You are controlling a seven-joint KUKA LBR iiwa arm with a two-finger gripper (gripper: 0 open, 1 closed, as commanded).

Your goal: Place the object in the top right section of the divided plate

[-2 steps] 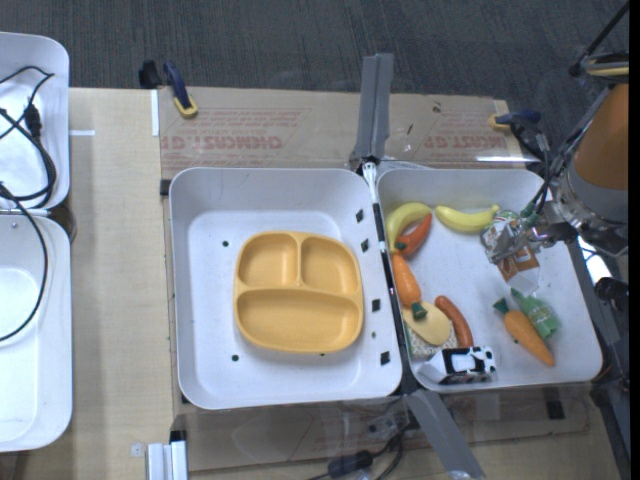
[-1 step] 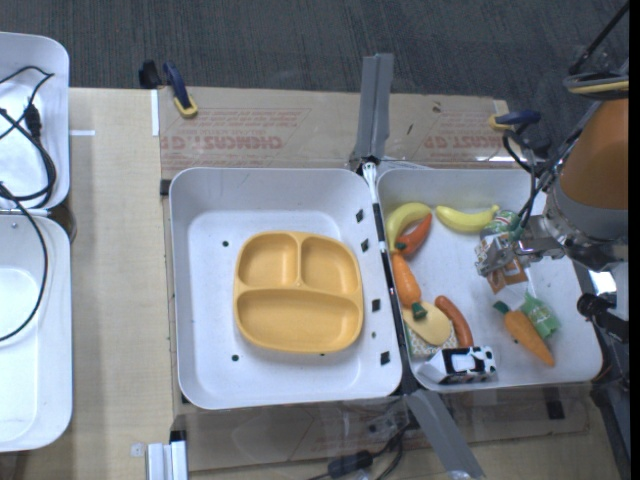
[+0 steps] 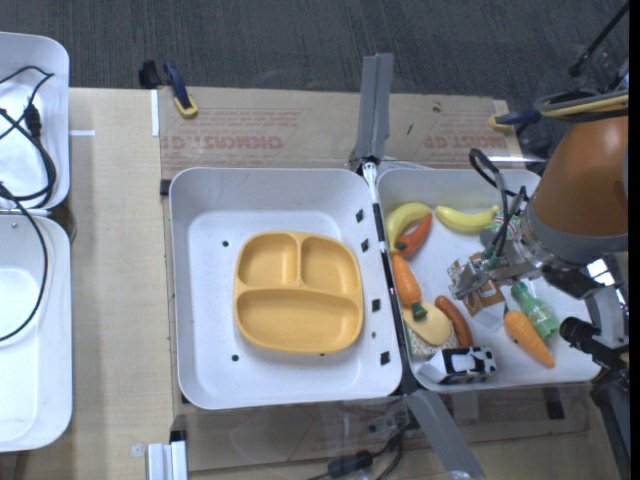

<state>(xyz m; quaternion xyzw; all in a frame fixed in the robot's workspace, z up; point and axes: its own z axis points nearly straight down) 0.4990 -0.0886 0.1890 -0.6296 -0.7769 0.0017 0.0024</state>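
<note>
Yellow and three-sectioned, the divided plate [image 3: 298, 293] lies in the middle of the left bin [image 3: 190, 298], all its compartments bare. The right bin [image 3: 420, 183] holds a jumble of toy food: two bananas [image 3: 463, 216] near the far wall, a carrot [image 3: 406, 279] along the divider between the bins, another carrot [image 3: 528, 337] beside a green bottle [image 3: 535, 308], a sausage [image 3: 453, 319], and a small black-and-white toy car [image 3: 468, 363] at the near edge. The arm comes in from the right, and its hand [image 3: 478, 280] hangs low over the middle of that pile; from where I stand I cannot tell whether it is spread or pinching anything.
</note>
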